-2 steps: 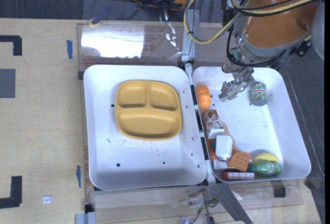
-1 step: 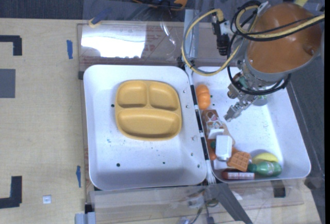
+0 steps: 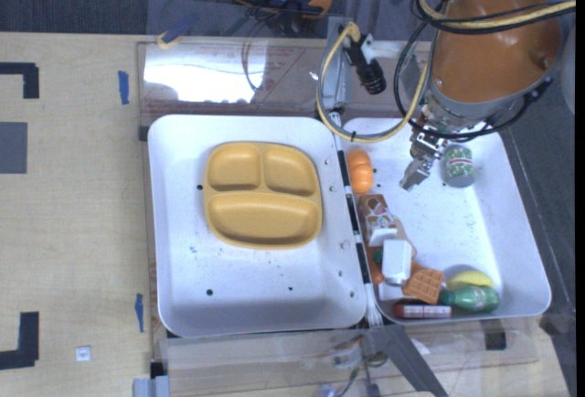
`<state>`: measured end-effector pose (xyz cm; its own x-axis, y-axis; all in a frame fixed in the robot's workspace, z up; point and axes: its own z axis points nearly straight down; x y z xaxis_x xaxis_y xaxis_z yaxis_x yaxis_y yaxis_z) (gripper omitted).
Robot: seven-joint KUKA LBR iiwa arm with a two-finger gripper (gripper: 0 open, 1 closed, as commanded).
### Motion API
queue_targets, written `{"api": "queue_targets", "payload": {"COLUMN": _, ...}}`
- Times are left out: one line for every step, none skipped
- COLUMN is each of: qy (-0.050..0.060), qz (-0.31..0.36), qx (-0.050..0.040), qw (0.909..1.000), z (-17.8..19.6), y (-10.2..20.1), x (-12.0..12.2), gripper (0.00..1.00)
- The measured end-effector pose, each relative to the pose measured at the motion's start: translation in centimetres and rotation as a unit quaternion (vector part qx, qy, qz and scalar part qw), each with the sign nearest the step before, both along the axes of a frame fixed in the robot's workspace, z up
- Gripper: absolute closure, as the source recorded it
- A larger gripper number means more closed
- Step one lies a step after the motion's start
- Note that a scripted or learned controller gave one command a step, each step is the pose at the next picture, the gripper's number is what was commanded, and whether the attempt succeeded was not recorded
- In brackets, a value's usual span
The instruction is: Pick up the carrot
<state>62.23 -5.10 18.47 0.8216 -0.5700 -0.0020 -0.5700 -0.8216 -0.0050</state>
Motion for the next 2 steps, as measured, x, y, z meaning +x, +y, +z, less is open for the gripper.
{"api": "queue_targets", "payload": {"qy": 0.001, "qz": 0.164, "qx": -0.0011, "qw": 0.9865, "z": 0.9, "y": 2.6, "x": -2.2, "gripper": 1.00}}
{"api": "queue_targets", "payload": {"qy": 0.000, "qz": 0.054, "qx": 0.0000, "qw": 0.9985, "z": 0.0, "y": 10.2, "x": 0.1, "gripper": 1.00}}
